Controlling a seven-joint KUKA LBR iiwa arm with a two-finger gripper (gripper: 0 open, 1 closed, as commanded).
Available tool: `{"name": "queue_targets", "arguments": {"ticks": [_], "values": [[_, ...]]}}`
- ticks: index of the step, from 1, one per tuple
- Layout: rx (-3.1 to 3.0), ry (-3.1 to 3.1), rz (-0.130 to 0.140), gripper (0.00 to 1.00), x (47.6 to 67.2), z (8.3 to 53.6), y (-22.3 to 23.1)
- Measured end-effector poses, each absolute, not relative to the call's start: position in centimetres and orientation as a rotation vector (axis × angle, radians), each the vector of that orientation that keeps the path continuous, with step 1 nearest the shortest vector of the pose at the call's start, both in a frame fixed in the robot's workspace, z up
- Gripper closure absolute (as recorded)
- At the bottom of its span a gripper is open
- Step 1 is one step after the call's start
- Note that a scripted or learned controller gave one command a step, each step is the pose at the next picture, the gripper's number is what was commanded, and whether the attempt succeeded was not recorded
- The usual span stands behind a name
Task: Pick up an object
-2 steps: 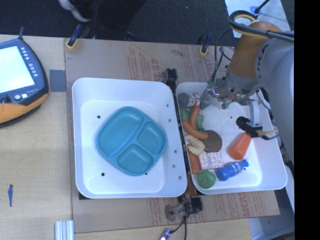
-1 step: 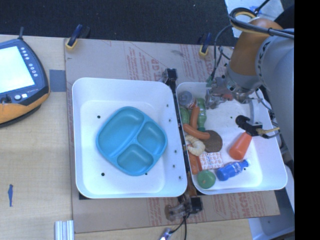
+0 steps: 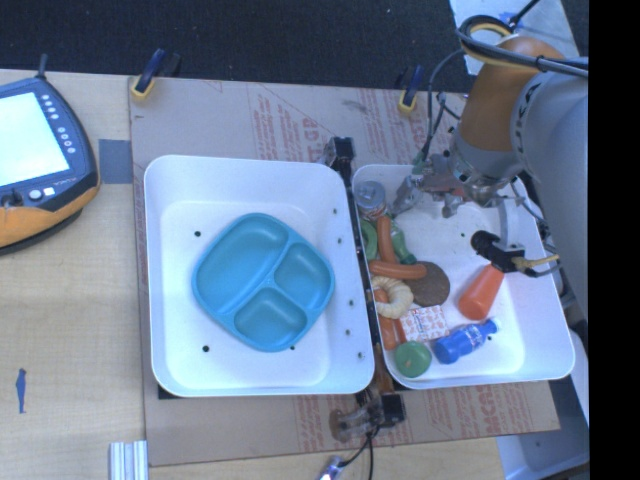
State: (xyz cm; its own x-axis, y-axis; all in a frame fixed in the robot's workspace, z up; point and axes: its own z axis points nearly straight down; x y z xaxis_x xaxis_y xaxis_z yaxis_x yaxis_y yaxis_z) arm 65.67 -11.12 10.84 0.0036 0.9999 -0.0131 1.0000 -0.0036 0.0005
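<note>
From my remote station I see the arm (image 3: pixel 520 98) reaching in over the far end of the right bin (image 3: pixel 540 358), its gripper (image 3: pixel 432 190) low near the back wall; I cannot tell how the tool stands. The toys are piled along that bin's left side and front: an orange bottle (image 3: pixel 482 288), a blue bottle (image 3: pixel 464 341), a green ball (image 3: pixel 412 358), a brown disc (image 3: pixel 432 284) and a pretzel (image 3: pixel 392 296). The left bin (image 3: pixel 170 268) carries 1 blue tray (image 3: pixel 263 281). I judge the orange bottle the easiest target: light, stiff, probably slick plastic, standing apart, best pinched across its narrow body
</note>
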Motion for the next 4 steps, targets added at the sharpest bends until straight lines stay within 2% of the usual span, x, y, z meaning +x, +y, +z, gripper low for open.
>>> {"name": "queue_targets", "arguments": {"ticks": [2, 3, 4], "values": [[2.216, 2.217, -0.014, 0.0, 65.5, 9.3, -9.9], [2.217, 2.224, -0.012, 1.0, 65.5, 10.3, -9.7], [2.216, 2.222, -0.017, 0.0, 65.5, 10.3, -9.9]]}}
